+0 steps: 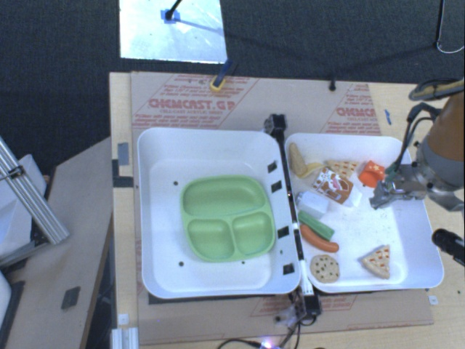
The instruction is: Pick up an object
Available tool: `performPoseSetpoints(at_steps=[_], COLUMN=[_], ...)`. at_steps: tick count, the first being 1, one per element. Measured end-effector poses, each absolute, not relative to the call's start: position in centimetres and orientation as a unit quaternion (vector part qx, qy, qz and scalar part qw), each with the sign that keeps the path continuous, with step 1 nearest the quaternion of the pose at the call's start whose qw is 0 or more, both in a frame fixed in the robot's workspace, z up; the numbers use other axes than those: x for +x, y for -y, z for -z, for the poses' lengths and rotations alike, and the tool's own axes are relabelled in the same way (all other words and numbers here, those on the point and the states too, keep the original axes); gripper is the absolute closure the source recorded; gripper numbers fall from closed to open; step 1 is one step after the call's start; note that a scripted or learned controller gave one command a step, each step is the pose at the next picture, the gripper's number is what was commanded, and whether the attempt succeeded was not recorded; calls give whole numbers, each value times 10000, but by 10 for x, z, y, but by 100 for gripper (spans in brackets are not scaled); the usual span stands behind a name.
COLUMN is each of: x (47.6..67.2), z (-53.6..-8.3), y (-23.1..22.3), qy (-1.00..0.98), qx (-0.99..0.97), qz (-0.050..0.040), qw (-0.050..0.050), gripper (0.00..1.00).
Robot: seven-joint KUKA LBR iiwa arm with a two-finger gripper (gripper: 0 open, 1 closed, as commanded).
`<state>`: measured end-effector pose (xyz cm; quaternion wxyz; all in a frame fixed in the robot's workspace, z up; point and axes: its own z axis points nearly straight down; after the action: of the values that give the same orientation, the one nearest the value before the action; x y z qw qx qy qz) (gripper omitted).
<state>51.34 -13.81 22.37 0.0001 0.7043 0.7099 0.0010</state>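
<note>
The right bin (425, 266) holds several toy foods. A yellow banana (296, 160) lies at its back left. Beside it are a pizza slice (344, 169), a red and white carton (334, 186) and an orange piece (372, 174). Nearer the front lie a green vegetable (315, 224), an orange sausage (320, 241), a cookie (325, 268) and a second pizza slice (378, 261). My gripper (385, 193) hangs over the right half of this bin, just right of and below the orange piece. Nothing shows as held in it.
The left bin (156, 147) contains a green divided plate (225, 217). A black divider (285, 195) runs between the bins. The arm's grey body (443, 158) enters from the right. A metal sheet (173, 20) lies behind the bench.
</note>
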Motion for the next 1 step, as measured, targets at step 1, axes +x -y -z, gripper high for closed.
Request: performPoseSetpoints(at_steps=[1], x=[505], z=[-214], y=[83], qy=[-7105], qx=[7037], qz=[-8], qw=[-8], gripper=[100])
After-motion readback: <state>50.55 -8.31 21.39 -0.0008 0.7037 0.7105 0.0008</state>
